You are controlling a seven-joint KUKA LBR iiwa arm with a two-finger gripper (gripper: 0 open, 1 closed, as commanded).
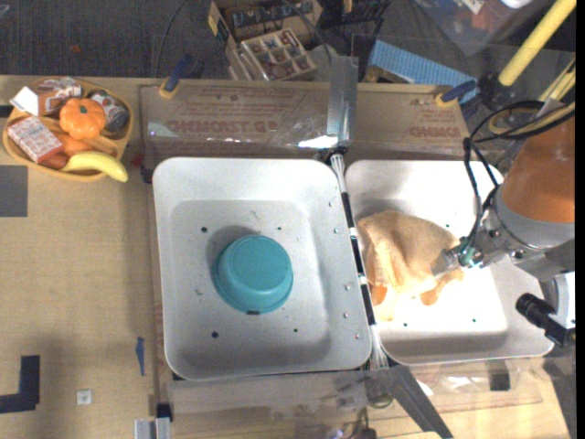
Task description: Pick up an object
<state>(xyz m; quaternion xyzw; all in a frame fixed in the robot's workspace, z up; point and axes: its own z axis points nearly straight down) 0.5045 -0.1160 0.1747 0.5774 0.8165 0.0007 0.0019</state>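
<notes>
White plastic forms the two shallow bins: the left bin (pixel 183 199) is seen at the frame's centre, the right bin (pixel 475 323) at centre right. A grey arm with an orange band (pixel 547 186) is seen at the right edge. A crumpled tan cloth (pixel 398 245) is spread across the right bin's left half, with orange patches showing beneath it. A round teal bowl (pixel 254 273) lies overturned in the left bin. The gripper (pixel 454 260) is placed at the cloth's right edge; its state cannot be told.
</notes>
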